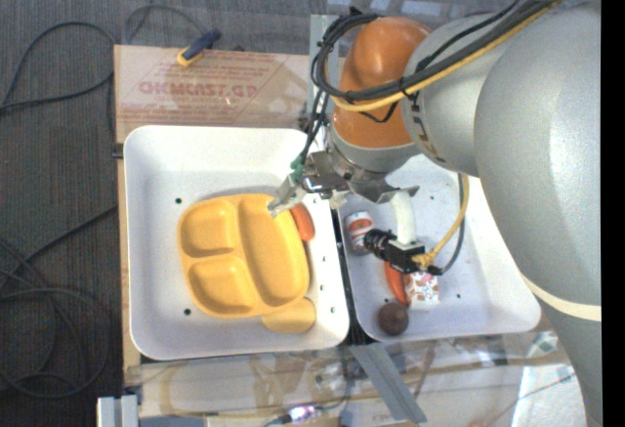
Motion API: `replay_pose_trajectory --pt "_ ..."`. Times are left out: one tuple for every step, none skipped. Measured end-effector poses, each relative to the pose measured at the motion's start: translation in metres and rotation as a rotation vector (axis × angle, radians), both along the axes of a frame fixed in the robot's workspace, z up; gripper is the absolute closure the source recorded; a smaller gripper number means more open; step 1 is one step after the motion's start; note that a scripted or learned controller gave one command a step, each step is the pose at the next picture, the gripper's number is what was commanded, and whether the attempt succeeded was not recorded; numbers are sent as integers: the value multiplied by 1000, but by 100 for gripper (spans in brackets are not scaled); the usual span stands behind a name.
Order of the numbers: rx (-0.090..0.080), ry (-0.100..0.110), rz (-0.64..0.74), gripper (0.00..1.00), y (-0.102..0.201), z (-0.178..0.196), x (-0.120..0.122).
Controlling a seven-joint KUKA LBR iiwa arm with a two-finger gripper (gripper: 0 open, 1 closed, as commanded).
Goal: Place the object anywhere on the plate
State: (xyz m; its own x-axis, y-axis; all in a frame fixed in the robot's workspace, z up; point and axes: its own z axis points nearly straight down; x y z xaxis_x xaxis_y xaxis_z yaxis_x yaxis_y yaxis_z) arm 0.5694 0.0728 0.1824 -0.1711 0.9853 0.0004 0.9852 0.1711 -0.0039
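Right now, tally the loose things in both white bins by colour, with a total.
Yellow: 2, the sectioned plastic plate and a rounded piece at its corner
Orange-red: 2, carrot-like pieces
White: 2, cylinder, patterned cube
Red-white can: 1
Brown ball: 1
Total: 8

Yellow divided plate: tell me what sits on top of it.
An orange carrot-like piece lies at the yellow divided plate's right rim, below the gripper. The arm hides that piece's upper end.

arm (508,122): grey, reaching in from the right, bent low | orange band (376,73): above the wrist | gripper (293,191): at the left bin's (146,181) right side, pointing left-down
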Motion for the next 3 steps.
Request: replay_pose_trajectory --pt "0 0 0 0 0 0 0" --pt "0 0 0 0 0 0 0" --pt "0 0 0 0 0 0 0"
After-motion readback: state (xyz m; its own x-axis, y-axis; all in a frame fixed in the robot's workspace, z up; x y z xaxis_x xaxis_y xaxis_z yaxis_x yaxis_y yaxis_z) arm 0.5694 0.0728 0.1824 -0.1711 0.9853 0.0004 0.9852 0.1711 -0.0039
